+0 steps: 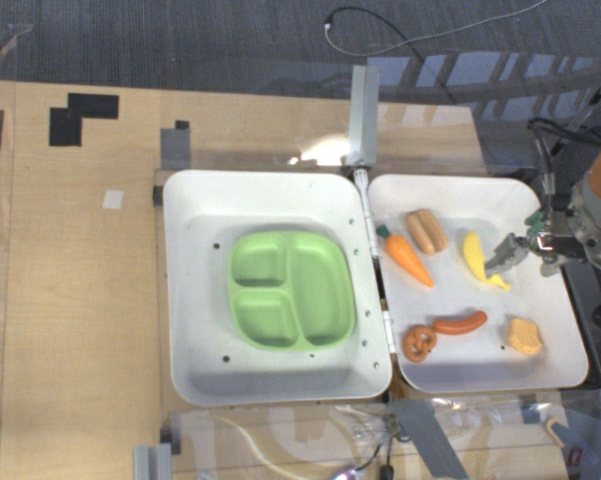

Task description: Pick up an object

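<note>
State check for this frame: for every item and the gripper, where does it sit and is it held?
Plate: left bin, upright, bare.
Carrot: right bin, lying loose.
Hot dog: right bin, loose.
Banana: right bin, loose, beside gripper.
Sausage: right bin, loose.
Pretzel: right bin, loose.
Bread: right bin, loose.
Gripper: low beside banana.

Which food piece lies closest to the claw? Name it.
The yellow banana in the right bin, just left of the claw; the carrot, sausage and the rest lie farther.
</note>
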You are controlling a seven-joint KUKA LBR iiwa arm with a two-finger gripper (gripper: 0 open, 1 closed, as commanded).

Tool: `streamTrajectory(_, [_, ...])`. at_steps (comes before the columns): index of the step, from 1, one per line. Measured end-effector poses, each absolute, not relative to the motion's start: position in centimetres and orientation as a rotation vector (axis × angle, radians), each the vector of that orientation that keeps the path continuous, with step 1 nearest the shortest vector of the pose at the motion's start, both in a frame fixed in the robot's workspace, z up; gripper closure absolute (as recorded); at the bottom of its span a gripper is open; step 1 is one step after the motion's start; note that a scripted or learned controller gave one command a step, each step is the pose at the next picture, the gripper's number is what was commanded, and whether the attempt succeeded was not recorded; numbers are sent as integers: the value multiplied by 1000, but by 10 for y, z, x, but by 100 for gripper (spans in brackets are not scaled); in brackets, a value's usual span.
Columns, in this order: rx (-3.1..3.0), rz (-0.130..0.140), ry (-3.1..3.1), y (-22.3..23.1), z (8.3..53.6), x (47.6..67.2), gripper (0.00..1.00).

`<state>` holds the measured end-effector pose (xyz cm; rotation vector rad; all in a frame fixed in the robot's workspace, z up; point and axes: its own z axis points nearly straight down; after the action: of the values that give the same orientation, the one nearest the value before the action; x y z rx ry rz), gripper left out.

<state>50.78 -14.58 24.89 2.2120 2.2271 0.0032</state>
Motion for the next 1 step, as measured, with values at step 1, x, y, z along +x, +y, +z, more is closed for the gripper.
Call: streamTrajectory(1, [2148,3,2289,-198,159,546,0])
